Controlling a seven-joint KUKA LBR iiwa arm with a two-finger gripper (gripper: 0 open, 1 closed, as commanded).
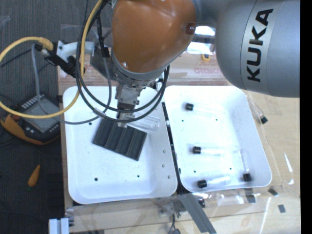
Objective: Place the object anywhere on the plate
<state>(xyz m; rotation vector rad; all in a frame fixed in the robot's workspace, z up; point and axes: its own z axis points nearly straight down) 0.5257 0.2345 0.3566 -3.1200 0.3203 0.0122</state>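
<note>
The arm enters from the right, its orange band bulking above the left bin (83, 179). The gripper (127, 115) hangs low over the upper middle of that bin, directly above the far edge of the plate (119, 139), a dark ribbed rectangular slab lying tilted on the bin floor. Whether the gripper is open or closed cannot be told from this view.

A clear tube (148, 123) lies just beside the gripper, at the plate's upper right corner, touching or overlapping that edge; contact with the gripper cannot be confirmed. It appears to rest partly on the plate, though the overlap is hard to judge.

To the right of the plate, the right bin (253, 130) holds four more clear tubes with black caps: one (197, 108) near its far side, one (209, 151) at mid-bin, one (213, 181) at the near edge, and one (245, 167) standing nearly lengthwise at the near right corner.

Black and yellow cables (85, 96) loop down from the wrist across the far left of the left bin. Left of the plate, off the bins, sits a dark handheld control unit (34, 116).
</note>
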